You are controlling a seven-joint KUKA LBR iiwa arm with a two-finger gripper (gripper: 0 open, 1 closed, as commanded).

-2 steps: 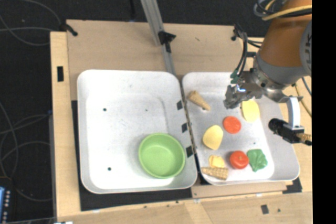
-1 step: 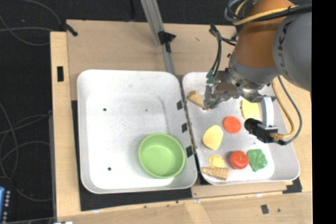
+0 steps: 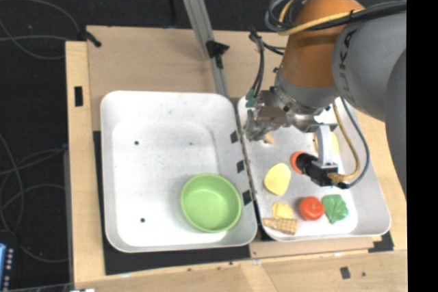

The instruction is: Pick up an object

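My gripper (image 3: pixel 259 128) hangs over the upper left part of the right bin (image 3: pixel 373 226), close to the wall between the two bins. The wrist hides its tips. A small tan piece (image 3: pixel 269 139) shows just below the gripper; whether it is held I cannot say. Lower in the same bin lie a yellow rounded piece (image 3: pixel 277 178), a red tomato (image 3: pixel 311 208), a green pepper (image 3: pixel 335 208), a yellow block (image 3: pixel 282 210) and a waffle cone (image 3: pixel 281 224). An orange-red thing (image 3: pixel 298 161) lies partly hidden beside the arm's black part.
The left bin (image 3: pixel 150 120) holds a green bowl (image 3: pixel 210 202) at its lower right corner. A slanted metal rail (image 3: pixel 198 14) runs from the top down to the bins' shared wall. The bulky arm (image 3: pixel 328 44) covers the right bin's upper part.
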